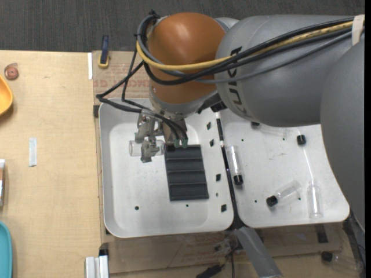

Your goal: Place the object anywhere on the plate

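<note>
1. A clear plastic vial [284,194] is lying on its side in the right bin [272,155], near the front rim. Its long axis is slanting, with the black cap pointing to the lower left.
2. Just beside it, a clear tube [313,200] is lying nearly front to back.
3. A slim tube [235,162] is resting along the divider, dark end nearest.
4. The gripper [148,146] is hanging low over the left bin [124,190], with a small clear piece [134,148] showing at its left edge. I cannot tell whether the gripper is apart or clamped.
</note>
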